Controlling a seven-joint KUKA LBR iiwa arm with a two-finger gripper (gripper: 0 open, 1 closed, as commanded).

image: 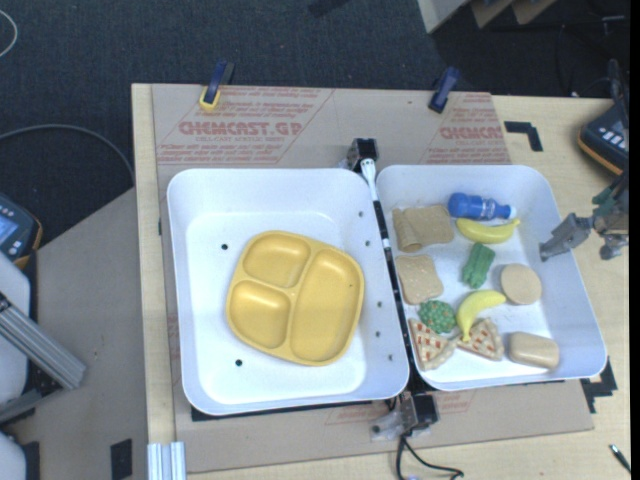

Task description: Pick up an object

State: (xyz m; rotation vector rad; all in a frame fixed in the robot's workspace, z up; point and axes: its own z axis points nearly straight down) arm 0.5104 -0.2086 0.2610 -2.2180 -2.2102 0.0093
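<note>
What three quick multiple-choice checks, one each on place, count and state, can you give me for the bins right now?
1. Where does the yellow divided plate lie?
A. left bin
B. right bin
C. on the cardboard

2. How many bananas lie in the right bin?
A. one
B. two
C. four

3. Where is the gripper?
A. over the plate
B. at the right bin's right rim
C. down among the food

Answers: 1 A, the plate sits in the left bin. 2 B, one banana lies under the blue bottle, another lower down. 3 B, it hangs at that rim, touching no food.
</note>
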